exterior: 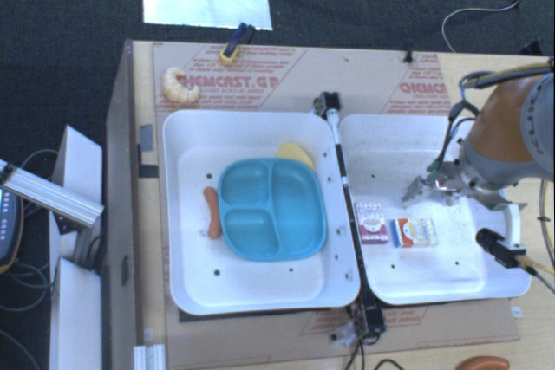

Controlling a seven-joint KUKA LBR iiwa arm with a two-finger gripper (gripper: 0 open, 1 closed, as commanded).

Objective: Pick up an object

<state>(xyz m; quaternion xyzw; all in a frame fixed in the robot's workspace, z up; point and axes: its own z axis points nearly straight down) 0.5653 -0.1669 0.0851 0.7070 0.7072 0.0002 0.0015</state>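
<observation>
Above the right bin (451, 273), fingers (423, 188) near two small boxes (392, 228).

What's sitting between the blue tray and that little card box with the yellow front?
In the camera view, the bins' shared rim and a red-and-white box lie between the tray and the yellow-fronted box.

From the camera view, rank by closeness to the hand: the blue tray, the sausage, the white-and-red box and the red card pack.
Measured from the hand over the right bin:
1. White-and-red box, right bin, just below the hand.
2. Red card pack, right bin, by the divider.
3. Blue tray, middle of the left bin.
4. Sausage, left of the tray.
</observation>
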